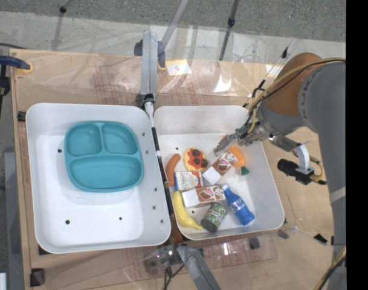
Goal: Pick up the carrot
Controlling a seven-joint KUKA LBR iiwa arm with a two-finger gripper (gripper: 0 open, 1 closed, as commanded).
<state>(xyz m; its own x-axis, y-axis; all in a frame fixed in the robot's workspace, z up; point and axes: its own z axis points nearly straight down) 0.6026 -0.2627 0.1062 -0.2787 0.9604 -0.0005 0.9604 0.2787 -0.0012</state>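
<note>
The carrot [237,156] is orange with a small green top and lies in the right bin [265,186], near that bin's right wall. My gripper [228,144] hangs low over the bin, right at the carrot's upper left end. Whether it touches the carrot is unclear. The grey arm with its orange band [286,98] reaches in from the right.
Beside the carrot lie a small snack packet [225,162], a pizza slice toy [195,158], an orange sausage [171,168], a banana [182,213], a blue bottle [238,205], a dark can [213,217] and small cartons [203,195]. The left bin [45,222] holds a teal divided plate [103,156].
</note>
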